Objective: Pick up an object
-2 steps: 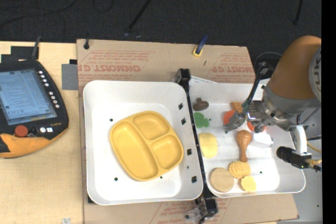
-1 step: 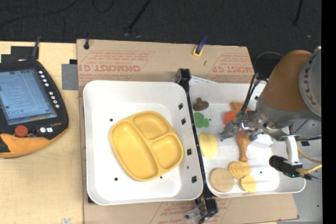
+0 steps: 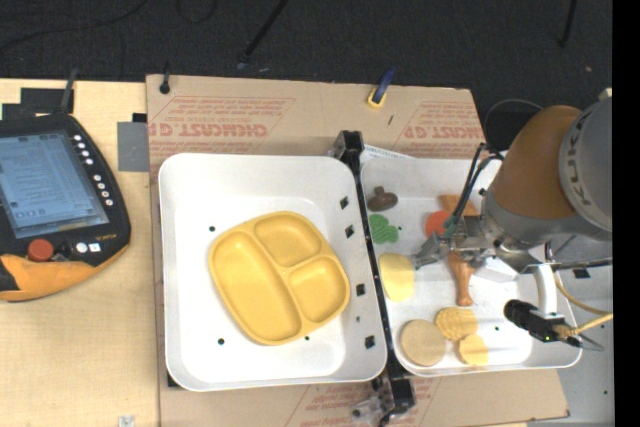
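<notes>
1. Two shallow white bins sit side by side on the worktop (image 3: 90, 355), on a sheet of printed cardboard (image 3: 300, 120).
2. The left bin (image 3: 190, 215) holds a yellow divided plate (image 3: 277, 276), lying flat near its middle.
3. The right bin (image 3: 425, 175) holds the small pieces: a brown lump (image 3: 382, 200) at the far left, a green piece (image 3: 384, 231) just near of it, and a pale yellow block (image 3: 397, 276) nearer again, close to the divider.
4. Along the near edge of that bin lie a tan round disc (image 3: 421, 343), a yellow waffle-like round (image 3: 456, 322) just right of it, and a small yellow piece (image 3: 472, 350) touching that round.
5. An orange-brown stick-shaped piece (image 3: 464, 280) lies towards the middle of the bin, with a red piece (image 3: 438, 222) just far of it.
6. The arm (image 3: 545, 175) reaches in from the right, and its gripper (image 3: 455, 250) sits low over the middle of the right bin, right by the stick-shaped piece and the red one.
7. From where I stand I cannot tell whether the fingers are wide, narrow or holding anything; the wrist hides them.
8. A tablet-like control pendant (image 3: 55, 205) rests on the worktop to the far left.
</notes>
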